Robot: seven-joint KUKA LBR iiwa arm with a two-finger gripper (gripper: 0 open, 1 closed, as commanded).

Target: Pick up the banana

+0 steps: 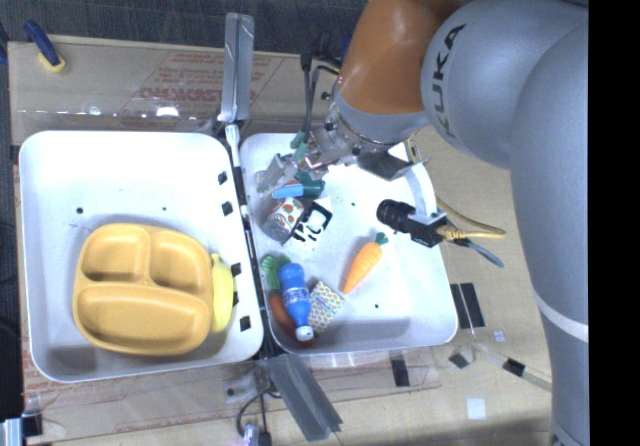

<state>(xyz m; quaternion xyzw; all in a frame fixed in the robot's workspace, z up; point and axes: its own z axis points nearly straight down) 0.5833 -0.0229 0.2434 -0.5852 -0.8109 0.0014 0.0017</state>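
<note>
Gripper [300,162] over right bin [425,324] — grip state unclear; banana [222,292] well apart.

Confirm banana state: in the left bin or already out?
In. The banana lies in the left bin, wedged between the yellow divided tray and the bin's right wall. The end effector is over the right bin.

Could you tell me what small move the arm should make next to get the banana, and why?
Probably swing the gripper across to the left bin: it hangs over the right bin, while the banana lies beside the yellow tray.
</note>
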